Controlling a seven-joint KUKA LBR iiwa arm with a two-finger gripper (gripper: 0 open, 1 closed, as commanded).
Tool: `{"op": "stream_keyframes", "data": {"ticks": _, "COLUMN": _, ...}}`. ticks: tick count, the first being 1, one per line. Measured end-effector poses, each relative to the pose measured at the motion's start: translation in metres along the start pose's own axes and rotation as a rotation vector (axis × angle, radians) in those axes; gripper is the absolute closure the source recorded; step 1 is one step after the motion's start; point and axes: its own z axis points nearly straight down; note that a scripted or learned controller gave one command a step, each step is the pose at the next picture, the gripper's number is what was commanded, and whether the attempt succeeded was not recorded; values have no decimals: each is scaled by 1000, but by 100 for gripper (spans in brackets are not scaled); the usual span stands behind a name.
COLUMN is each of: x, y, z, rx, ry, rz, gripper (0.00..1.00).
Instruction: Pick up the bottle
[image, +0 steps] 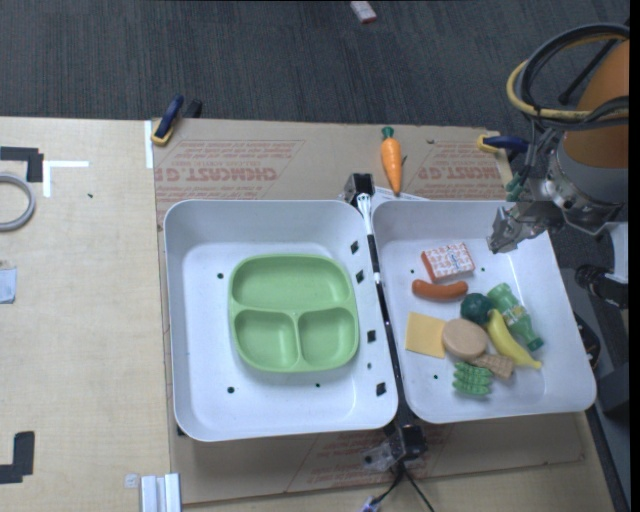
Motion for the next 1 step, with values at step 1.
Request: {"op": "stream_keyframes", "data": {"ticks": 1, "x": -42, "y": -66, "z": 42, "rx": 0, "ry": 1, "rz": -168, "gripper": 100}}
